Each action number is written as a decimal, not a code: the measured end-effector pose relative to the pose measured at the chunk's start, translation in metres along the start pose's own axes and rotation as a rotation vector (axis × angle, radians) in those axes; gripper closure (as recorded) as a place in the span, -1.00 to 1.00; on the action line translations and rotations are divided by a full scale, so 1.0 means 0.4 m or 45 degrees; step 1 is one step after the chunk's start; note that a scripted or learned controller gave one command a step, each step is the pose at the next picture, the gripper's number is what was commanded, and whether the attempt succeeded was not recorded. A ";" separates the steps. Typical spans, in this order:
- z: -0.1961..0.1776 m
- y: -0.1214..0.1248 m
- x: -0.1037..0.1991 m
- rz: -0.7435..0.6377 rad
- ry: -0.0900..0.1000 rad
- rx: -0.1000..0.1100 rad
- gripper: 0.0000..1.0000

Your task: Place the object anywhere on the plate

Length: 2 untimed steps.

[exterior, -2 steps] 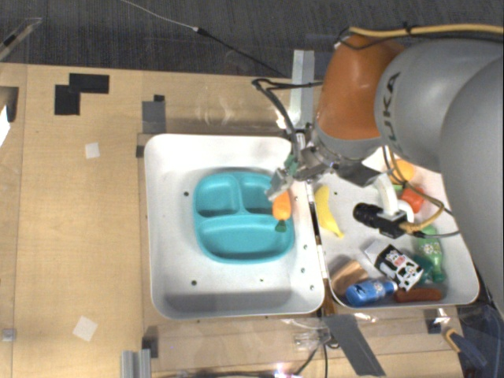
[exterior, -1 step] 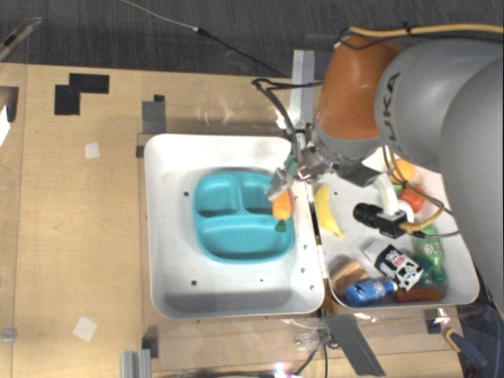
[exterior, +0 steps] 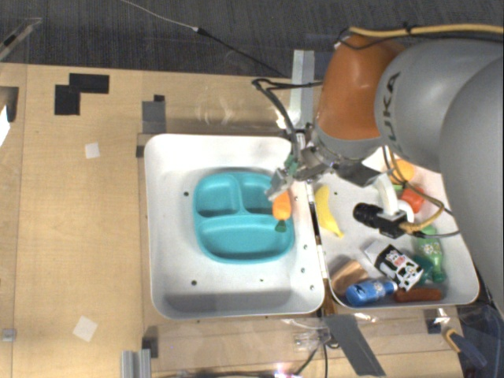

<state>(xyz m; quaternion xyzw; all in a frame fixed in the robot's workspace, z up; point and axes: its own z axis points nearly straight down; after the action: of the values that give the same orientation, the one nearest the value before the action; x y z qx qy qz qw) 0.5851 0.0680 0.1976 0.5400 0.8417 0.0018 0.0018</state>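
Camera view: claw (exterior: 285,181) perhaps around carrot (exterior: 281,206).

Bench top (exterior: 71,235): pale wood-look board, matt, faint grain. Both bins, left (exterior: 169,211) and right (exterior: 461,286): white moulded plastic, smooth, soft sheen. Plate (exterior: 232,215): turquoise plastic, smooth, semi-gloss, divided into compartments. Arm shell (exterior: 449,69): grey, smooth, satin finish; wrist band (exterior: 350,85) orange, glossy with a highlight. Toy carrot (exterior: 281,207): orange plastic, slightly shiny. Banana (exterior: 327,215): yellow, smooth plastic look. Floor (exterior: 157,14) beyond bench: dark, ribbed weave, matt.
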 end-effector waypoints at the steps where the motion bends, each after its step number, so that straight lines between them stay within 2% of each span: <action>1: 0.000 0.000 0.000 0.000 0.000 0.000 -1.00; 2: 0.000 0.000 0.000 0.000 0.000 0.000 -1.00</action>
<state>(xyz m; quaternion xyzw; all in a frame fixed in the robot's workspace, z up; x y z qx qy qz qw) 0.5851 0.0680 0.1976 0.5400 0.8417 0.0018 0.0018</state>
